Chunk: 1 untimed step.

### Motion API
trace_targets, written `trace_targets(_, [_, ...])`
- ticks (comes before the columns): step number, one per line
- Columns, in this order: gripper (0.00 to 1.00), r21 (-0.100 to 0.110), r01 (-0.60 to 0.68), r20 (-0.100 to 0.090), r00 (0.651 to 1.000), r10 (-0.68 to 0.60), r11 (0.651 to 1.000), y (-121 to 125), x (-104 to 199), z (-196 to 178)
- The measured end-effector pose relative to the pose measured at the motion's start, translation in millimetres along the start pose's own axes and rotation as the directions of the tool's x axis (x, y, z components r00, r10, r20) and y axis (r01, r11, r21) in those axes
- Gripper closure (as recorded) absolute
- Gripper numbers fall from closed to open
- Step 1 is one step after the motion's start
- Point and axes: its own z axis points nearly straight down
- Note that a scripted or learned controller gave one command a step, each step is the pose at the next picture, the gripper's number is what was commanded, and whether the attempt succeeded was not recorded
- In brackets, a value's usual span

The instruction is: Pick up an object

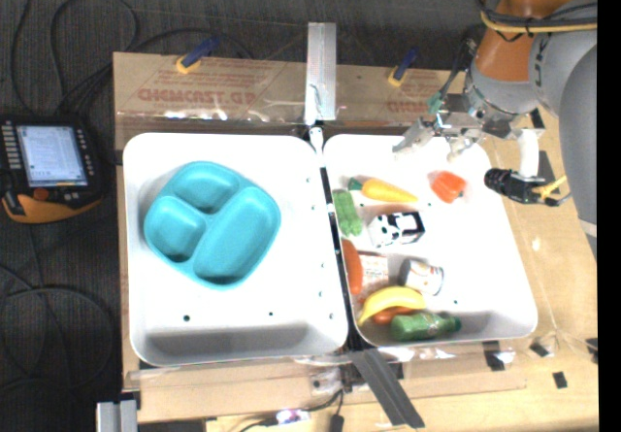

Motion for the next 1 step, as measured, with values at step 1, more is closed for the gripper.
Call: trace_targets(1, [0.0, 0.0, -0.041, 0.001, 0.999, 0.041, 0.999, -45.8, 31.6, 96.9])
